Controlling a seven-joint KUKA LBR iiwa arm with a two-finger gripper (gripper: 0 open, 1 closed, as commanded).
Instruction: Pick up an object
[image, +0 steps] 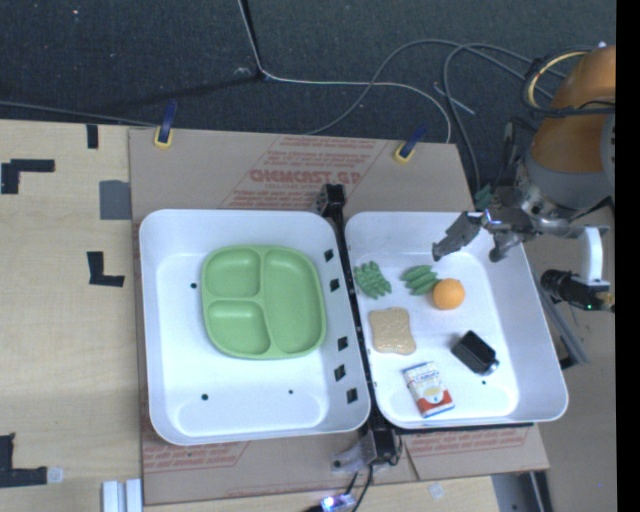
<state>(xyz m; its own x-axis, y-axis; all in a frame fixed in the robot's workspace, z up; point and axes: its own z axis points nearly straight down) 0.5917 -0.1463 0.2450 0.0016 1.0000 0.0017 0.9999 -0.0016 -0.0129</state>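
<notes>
The right bin (520, 330) holds an orange ball (448, 293), two green leafy pieces (372, 279) (420, 277), a tan slice of bread (391, 331), a small black block (474, 352) and a red-and-white carton (429, 389). My gripper (470, 243) hangs over the bin's upper right part, above and just right of the orange ball. Its two dark fingers (452, 241) are spread apart and nothing lies between them.
The left bin (165, 330) bears a green divided plate (263, 301). A black divider with clips (340, 290) runs between the bins. Cables (400, 70) lie on the dark surface behind the bench. The arm's grey body (570, 150) stands at the right.
</notes>
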